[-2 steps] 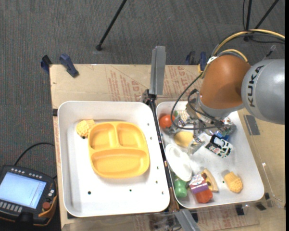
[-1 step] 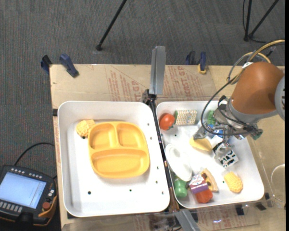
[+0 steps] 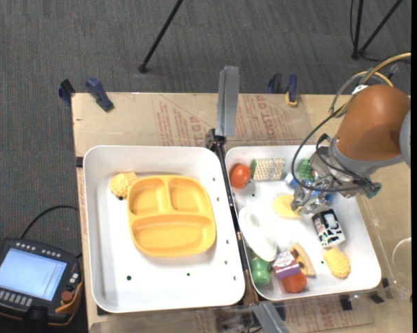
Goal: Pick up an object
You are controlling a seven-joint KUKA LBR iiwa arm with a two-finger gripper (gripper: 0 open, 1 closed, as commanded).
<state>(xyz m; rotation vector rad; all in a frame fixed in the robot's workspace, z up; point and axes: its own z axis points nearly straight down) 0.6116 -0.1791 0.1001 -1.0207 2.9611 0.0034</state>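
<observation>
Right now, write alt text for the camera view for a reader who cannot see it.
A grey robot arm with an orange band reaches from the right, its end effector low in the right bin among small toy foods, including a tomato and a corn cob. The left bin holds a yellow divided tray.

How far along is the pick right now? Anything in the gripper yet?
Done: the gripper is low inside the right bin, beside the flat yellow piece. In hand: nothing visibly between its fingers. Left: grasp and lift. The black-and-white carton and the tomato lie on the bin floor.
</observation>
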